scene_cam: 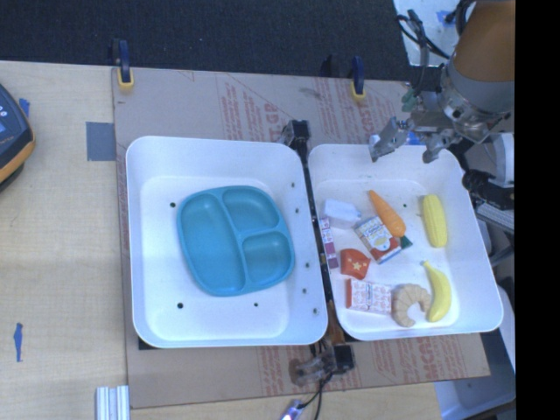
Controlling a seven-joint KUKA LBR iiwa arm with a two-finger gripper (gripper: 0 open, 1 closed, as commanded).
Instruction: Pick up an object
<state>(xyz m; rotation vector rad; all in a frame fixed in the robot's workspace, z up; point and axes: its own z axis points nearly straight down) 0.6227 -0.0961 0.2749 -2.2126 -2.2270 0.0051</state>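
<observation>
Below claw (407, 146), apart: carrot (386, 213) lying in right bin (490, 261).

A single fixed camera looks down at a slant from above the bench (61, 261), taking in both white bins (140, 234), the arm (486, 42) entering from the right.

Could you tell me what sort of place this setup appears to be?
Probably a robotics lab grasping bench: two white bins clamped on cardboard, toy food such as a carrot and banana, and a gripper hovering above.
</observation>
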